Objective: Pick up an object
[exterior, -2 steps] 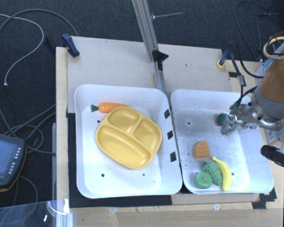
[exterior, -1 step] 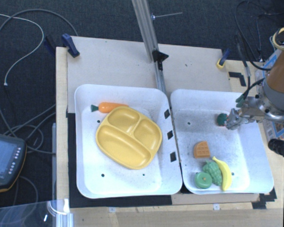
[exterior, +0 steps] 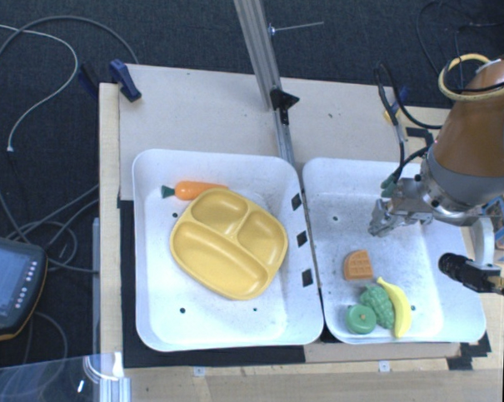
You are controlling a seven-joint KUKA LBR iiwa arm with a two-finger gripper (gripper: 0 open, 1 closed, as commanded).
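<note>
Gripper (exterior: pixel 384 223) sits over my right bin (exterior: pixel 335 200) — can't tell its state — above the waffle (exterior: pixel 358 265), nothing held.

The yellow tray (exterior: pixel 229 243) hides part of the carrot (exterior: pixel 194 189); the arm (exterior: pixel 476 122) runs off the right edge.

A robotics lab is indicated: a bench (exterior: pixel 197 110) is fitted with two white bins (exterior: pixel 147 316), loose cables (exterior: pixel 41 70) (floor level) and a handheld control unit (exterior: pixel 6 285).

Right bin (exterior: pixel 334 241) floor lies bare except toys (exterior: pixel 379 300) crowding its near corner
</note>
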